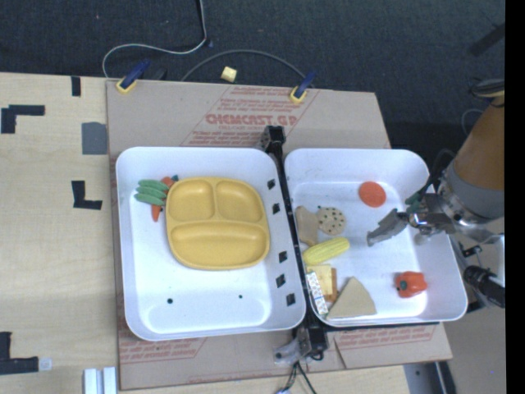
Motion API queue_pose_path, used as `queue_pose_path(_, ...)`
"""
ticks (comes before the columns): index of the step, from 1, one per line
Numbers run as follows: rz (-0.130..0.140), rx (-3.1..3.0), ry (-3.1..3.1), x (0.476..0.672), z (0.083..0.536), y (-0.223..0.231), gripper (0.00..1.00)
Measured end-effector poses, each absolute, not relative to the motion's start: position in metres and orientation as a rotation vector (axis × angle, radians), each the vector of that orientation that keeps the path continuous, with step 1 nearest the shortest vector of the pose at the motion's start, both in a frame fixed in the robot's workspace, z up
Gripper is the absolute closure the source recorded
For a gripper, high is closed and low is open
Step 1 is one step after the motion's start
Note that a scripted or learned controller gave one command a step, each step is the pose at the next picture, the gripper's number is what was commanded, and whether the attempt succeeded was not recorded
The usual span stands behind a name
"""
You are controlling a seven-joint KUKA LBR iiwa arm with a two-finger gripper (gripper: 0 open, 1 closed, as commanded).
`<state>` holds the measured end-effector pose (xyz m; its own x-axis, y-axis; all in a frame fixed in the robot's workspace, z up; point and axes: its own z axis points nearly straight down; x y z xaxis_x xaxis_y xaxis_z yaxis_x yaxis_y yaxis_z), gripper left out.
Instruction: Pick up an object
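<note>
The claw (384,231) hangs right of centre over the right bin (426,171), above bare floor between corn (326,249) and tomato (373,193); its grip state is unclear.

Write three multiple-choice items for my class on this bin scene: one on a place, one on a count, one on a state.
1. Where is the yellow tray?
A. left bin
B. right bin
C. on the cardboard outside the bins

2. How many sections does the tray have?
A. two
B. three
C. five

3. How does the corn stand to the gripper?
A. clamped in it
B. lying apart from it
C. lifted above the bin

Answers:
1. A, the tray sits in the left bin beside the green beans.
2. B, two small sections lie above one long one.
3. B, the corn lies on the right bin floor, with bare floor between it and the gripper.
</note>
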<state>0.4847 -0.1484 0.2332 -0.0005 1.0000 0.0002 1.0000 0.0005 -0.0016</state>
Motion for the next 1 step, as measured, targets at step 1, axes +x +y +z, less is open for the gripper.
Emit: queue_pose_path(1, 0.0, -2.225, -2.228, 0.556, 0.0782, -0.1856, 0.0)
